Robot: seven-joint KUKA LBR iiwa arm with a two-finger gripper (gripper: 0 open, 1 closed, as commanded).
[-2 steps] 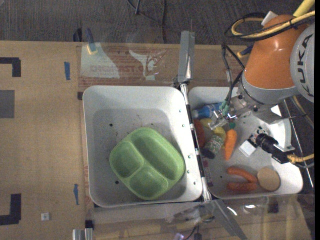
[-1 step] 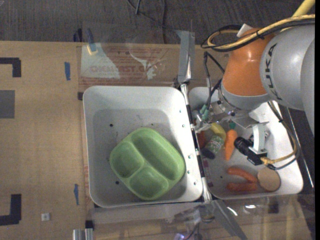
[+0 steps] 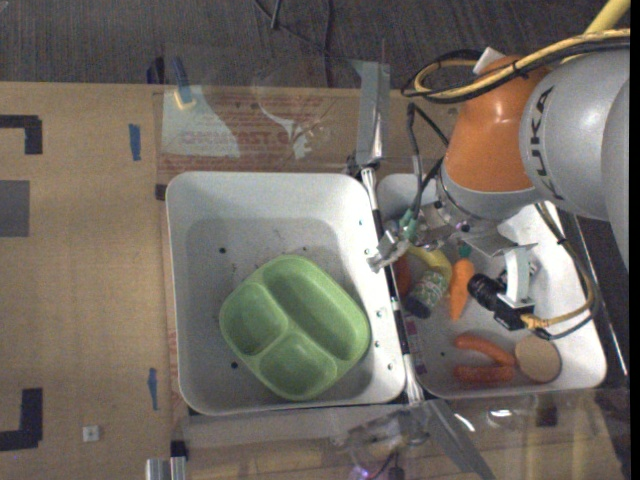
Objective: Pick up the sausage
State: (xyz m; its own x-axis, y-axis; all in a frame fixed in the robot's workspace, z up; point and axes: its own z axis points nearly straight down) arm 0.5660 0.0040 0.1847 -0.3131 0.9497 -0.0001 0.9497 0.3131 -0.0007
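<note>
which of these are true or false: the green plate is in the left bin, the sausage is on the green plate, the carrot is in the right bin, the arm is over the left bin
The green plate is in the left bin. True.
The sausage is on the green plate. False: it lies in the right bin, near its front edge.
The carrot is in the right bin. True.
The arm is over the left bin. False: it hangs over the right bin.
</note>
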